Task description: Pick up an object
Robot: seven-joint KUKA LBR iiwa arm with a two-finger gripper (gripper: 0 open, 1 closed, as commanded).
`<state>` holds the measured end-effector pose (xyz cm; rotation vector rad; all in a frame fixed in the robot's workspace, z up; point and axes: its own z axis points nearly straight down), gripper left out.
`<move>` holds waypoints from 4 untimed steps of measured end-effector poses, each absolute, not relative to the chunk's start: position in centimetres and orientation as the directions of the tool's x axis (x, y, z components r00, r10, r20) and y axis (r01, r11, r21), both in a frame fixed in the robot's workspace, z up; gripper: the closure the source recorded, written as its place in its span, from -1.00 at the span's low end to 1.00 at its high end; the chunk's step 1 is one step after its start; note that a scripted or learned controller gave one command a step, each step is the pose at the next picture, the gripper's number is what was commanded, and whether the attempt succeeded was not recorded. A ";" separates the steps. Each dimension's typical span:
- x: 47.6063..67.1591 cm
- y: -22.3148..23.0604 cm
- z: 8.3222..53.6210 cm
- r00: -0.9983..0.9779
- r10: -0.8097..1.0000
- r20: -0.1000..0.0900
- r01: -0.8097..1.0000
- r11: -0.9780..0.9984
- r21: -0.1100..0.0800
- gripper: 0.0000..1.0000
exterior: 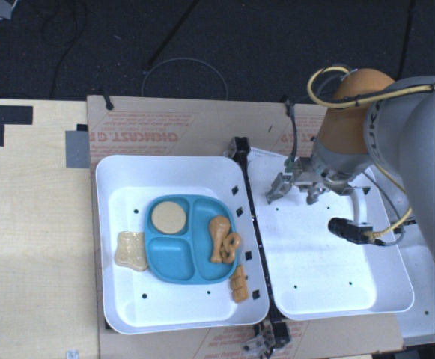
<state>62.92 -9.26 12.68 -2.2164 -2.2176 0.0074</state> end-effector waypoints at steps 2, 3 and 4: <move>62.5 -9.4 18.4 0.005 1.000 0.000 1.000 -0.005 0.000 1.00; 62.2 -9.2 24.6 0.000 1.000 0.000 1.000 0.000 0.001 1.00; 62.2 -9.3 24.8 0.000 1.000 0.000 1.000 0.000 -0.001 1.00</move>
